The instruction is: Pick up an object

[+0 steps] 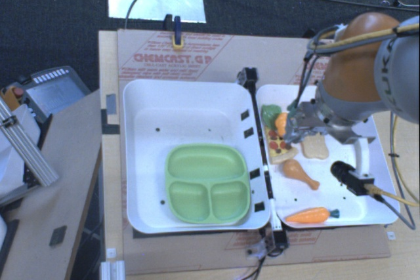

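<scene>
Camera view: we see the jaws [293, 130] low in the right bin [377, 206], over a cluster of toy food near that bin's left wall. We cannot tell whether the jaws are apart or together; the wrist hides them.

The candidates lie close together: a green leafy piece [270, 115], a pizza slice [282, 153], a slice of bread [315, 148], and a drumstick [300, 173] just beside it. A carrot [309, 214] lies well apart, near the bin's front edge.

In our judgement, the descent should centre on one item, since neighbours that touch may foul the grip. The carrot, lying alone, looks the easier target.

The left bin [144, 108] carries a green divided plate [208, 182] toward its front. Both bins rest on a cardboard sheet [197, 56] on the worktop [72, 160]. Dark carpet [52, 3] lies beyond the rear edge.
</scene>
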